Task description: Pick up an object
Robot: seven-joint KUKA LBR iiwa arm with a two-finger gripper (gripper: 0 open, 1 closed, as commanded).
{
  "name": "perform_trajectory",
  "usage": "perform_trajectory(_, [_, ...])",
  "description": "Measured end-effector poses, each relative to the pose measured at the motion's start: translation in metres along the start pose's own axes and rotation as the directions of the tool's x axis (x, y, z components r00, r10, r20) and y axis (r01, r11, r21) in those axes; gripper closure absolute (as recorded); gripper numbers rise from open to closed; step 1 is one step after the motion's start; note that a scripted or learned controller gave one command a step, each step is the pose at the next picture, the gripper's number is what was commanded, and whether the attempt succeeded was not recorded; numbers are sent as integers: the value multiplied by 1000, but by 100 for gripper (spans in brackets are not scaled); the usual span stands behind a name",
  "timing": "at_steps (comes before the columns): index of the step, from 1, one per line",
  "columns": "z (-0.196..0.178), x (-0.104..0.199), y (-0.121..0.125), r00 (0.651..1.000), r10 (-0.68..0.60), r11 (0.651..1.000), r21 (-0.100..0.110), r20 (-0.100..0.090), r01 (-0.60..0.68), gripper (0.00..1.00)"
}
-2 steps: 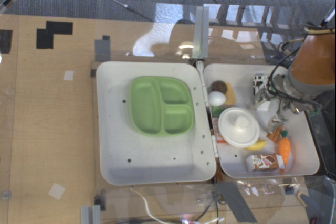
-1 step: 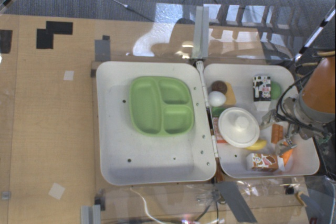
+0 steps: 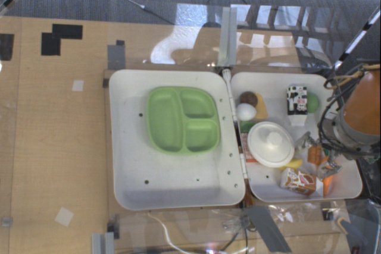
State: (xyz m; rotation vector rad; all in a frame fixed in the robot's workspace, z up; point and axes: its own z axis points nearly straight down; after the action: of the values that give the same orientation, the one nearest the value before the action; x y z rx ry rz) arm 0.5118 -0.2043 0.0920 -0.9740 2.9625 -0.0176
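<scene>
Camera view: arm (image 3: 357,113) crowds the right bin's (image 3: 351,190) right edge; jaws' state cannot be told.

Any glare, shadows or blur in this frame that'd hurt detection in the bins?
Camera view: bright window glare streaks the floor along the top edge, and a pale reflection sits on the bench just behind the left bin; a soft shadow fills that bin's near side; the green plate is evenly lit and sharp; the arm at the right edge is slightly soft, and clutter under it in the right bin is hard to separate.

Grey arm (image 3: 357,128) with an orange band, wrapped in black cables.
</scene>
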Motion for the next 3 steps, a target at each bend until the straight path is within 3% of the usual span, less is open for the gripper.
perform_trajectory(1, [-1,-16,-4,932,-362,932,0,-11,362,0])
perform_trajectory(2, [-14,-23,-4,933,-361,933,9,2,361,100])
perform_trajectory(3, [-13,-21,-5,933,-359,933,7,-1,359,0])
